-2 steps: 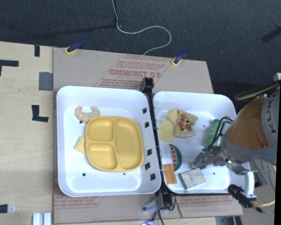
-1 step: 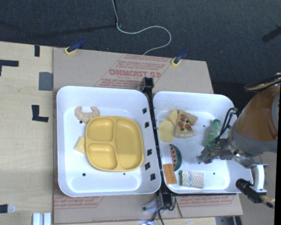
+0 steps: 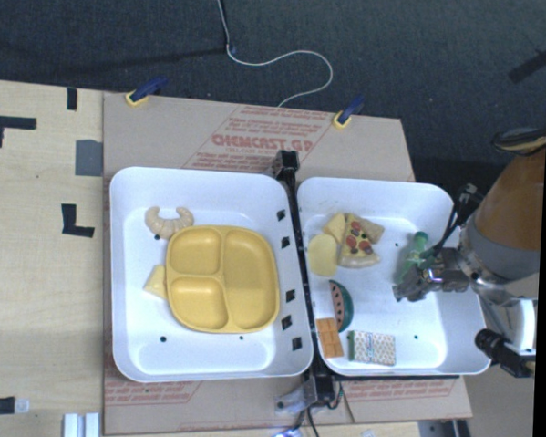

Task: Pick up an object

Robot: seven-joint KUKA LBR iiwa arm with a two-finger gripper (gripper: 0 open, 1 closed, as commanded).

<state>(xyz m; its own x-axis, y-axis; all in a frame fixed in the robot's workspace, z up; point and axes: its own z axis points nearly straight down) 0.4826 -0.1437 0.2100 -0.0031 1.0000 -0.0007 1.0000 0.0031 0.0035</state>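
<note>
The gripper hangs low at the right bin's right side, beside a green thing; whether its fingers are open or closed cannot be told. Pizza, a yellow piece, melon, a cracker and a packet lie there. The left bin holds a tray and a croissant.

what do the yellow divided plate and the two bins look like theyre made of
Yellow divided plate: probably moulded plastic, one even matte yellow with soft rounded compartment ridges. Left bin and right bin: likely thin formed plastic, smooth white with a slight sheen and rounded rims; the exact material cannot be confirmed from this view.
</note>
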